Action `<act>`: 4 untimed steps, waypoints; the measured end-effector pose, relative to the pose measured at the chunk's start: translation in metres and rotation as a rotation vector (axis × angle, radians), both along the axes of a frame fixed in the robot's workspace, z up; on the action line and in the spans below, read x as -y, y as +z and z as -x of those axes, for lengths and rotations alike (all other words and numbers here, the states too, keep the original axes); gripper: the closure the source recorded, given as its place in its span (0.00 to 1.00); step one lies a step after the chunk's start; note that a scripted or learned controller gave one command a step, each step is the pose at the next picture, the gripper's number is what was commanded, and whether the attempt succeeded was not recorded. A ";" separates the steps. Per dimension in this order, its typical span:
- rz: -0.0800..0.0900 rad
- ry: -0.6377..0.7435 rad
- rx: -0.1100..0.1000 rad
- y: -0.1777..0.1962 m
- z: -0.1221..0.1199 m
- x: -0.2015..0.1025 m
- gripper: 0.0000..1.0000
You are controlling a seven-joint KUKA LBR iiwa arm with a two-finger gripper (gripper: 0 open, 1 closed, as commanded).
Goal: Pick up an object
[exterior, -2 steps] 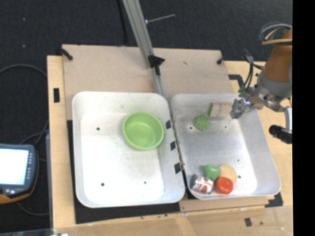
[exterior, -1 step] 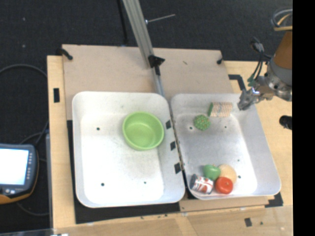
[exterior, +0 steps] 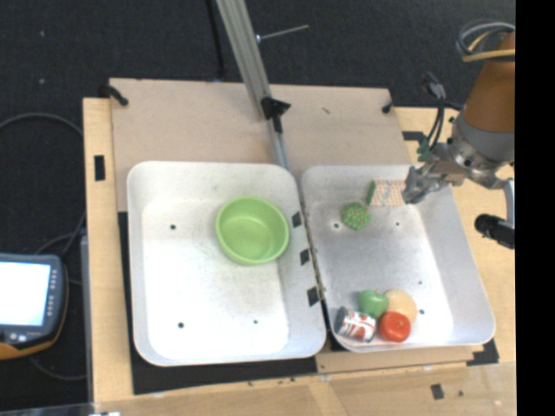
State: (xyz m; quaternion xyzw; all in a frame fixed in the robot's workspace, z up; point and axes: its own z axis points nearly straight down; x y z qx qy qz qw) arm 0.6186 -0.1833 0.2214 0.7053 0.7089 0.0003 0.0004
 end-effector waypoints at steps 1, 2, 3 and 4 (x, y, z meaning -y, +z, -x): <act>-0.001 0.000 -0.001 -0.001 0.020 -0.049 1.00; -0.002 0.002 0.000 0.009 0.024 -0.093 1.00; -0.002 0.002 -0.001 0.004 0.038 -0.151 1.00; -0.002 0.002 -0.002 0.000 0.047 -0.199 1.00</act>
